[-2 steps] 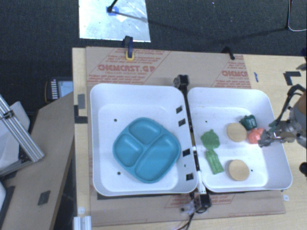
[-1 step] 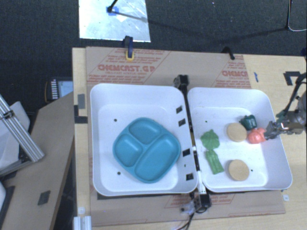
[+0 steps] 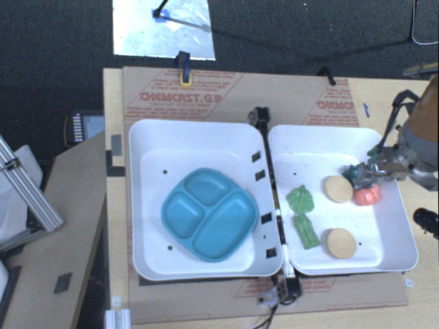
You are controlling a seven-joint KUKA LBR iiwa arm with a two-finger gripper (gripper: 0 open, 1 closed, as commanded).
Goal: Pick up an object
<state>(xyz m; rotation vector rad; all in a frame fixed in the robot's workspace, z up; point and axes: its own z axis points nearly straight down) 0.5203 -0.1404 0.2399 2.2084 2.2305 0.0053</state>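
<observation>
The right bin (image 3: 384,256) holds several small toy foods. A tan round piece (image 3: 337,188) lies next to a red-orange piece (image 3: 368,195) near the bin's right side. A second tan disc (image 3: 341,242) sits toward the front. A leafy green piece (image 3: 300,200) and a longer green piece (image 3: 306,230) lie at the bin's left. My gripper (image 3: 359,176) hangs low over the right bin, just above the gap between the tan round piece and the red-orange piece. Nothing is visibly lifted.
The left bin (image 3: 147,184) holds a blue divided plate (image 3: 210,214). A black divider strip (image 3: 269,184) runs between the two bins. The grey arm (image 3: 415,142) comes in over the right bin's right rim. Cardboard lies under both bins.
</observation>
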